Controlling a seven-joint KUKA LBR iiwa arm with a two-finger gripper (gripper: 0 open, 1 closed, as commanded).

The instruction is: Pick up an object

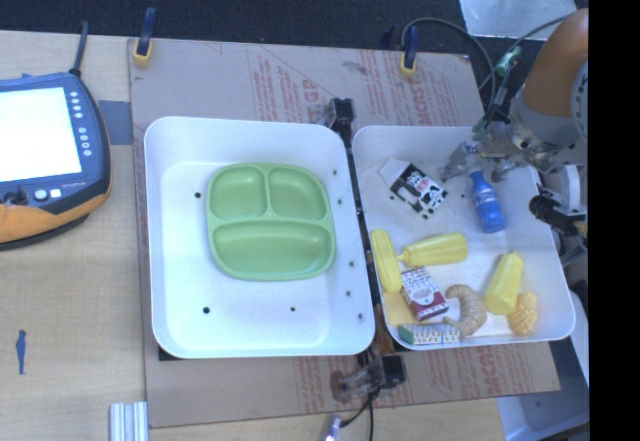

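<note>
The arm is at the approach step, I think: the gripper (490,157) hangs low over the far part of the right bin (560,329), and nothing is lifted yet. Its fingers look spread apart, w/ no object between them, so it is released, not grasping. The most probable target is the blue bottle (487,204), which lies directly below the gripper, on the near side of it, perhaps touching at the bottle's top; I cannot tell if there is real contact. The bottle is small, blue, w/ a lighter cap end turned to the gripper, and it lies flat on the bin floor, a bit slanted. To the gripper's left, near, is a black-and-white cow-pattern toy (418,189). Further toward the near wall, well apart from the gripper, are a yellow mustard bottle (434,250), a yellow block (503,281), a corn piece (523,311), a croissant-like toy (466,307) and a red-and-white packet (424,293). The left bin (170,329) carries a green divided plate (270,221). The next move, in my judgement, calls for going down so the fingers come on both sides of the bottle body, across its narrow width, then closing. A round bottle lying flat can roll or slip out, so centering is important.
</note>
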